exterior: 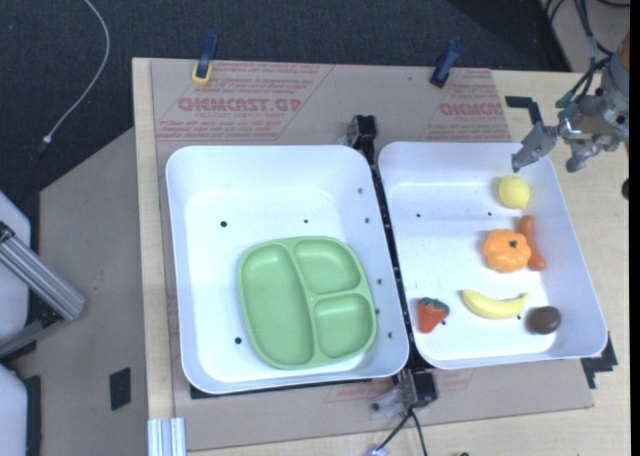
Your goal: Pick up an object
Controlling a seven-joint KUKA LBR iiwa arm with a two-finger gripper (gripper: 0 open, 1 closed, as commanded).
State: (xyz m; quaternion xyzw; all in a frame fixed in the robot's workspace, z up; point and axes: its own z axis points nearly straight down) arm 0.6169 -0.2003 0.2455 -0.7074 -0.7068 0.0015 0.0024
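The claw (553,149) hangs open and empty above the right bin's (440,344) far rim, its arm cut off. The carrot (531,244) lies partly hidden behind the pumpkin (505,251).

In the right bin (440,244), the left half of the floor lies bare, while a lemon (513,192), pumpkin (505,251), carrot (531,242), banana (492,304), strawberry (432,314) and brown fruit (544,320) crowd its right side and front. A green divided plate (305,300) takes up the front of the left bin (200,204); its rear strip stays open.
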